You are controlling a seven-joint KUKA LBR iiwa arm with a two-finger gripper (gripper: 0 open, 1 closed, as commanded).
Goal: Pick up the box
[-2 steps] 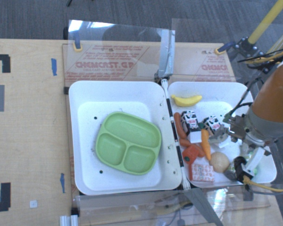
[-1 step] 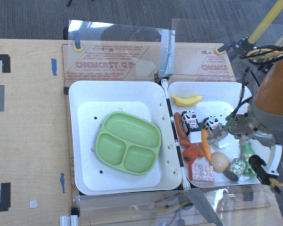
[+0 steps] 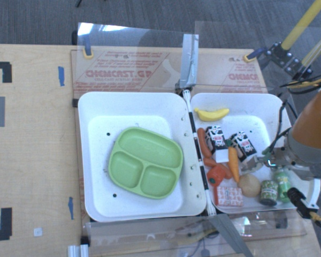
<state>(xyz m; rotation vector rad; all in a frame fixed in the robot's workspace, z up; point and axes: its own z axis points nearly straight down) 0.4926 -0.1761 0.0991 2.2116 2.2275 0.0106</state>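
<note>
- Box [image 3: 229,195], a flat white pack with red print, lay face-up at the near edge of the right bin [image 3: 272,107], close to the divider between the two bins.
- Neighbours crowded it: a red pepper [image 3: 218,173] touched its far edge, a potato [image 3: 250,185] sat just beside its right edge, and a carrot [image 3: 234,164] lay just beyond.
- Two small cow-print cartons [image 3: 218,137] stood further back; they were box-shaped too, but the flat pack looked the likelier target.
- Banana [image 3: 212,113] lay at the far end, well apart from the box.
- Can [image 3: 268,192] and a green bottle [image 3: 282,182] sat at the near right of the bin.
- Gripper [image 3: 262,164] hung low over the right side of that bin, right of the carrot and far of the potato, apart from the box; whether it was open or closed could not be told, and nothing was seen held in it.
- Left bin [image 3: 91,143] held a green tray [image 3: 145,162], which played no part.
- Handling, as a judgement: the box was probably light card, stiff along its edges but easy to dent on its broad face, and its printed surface likely slick.
- Grip, as a judgement: lying flat, it offered only thin edges; the left and right sides looked best, though the potato crowded the right one, so a descent would need to slip between them.
</note>
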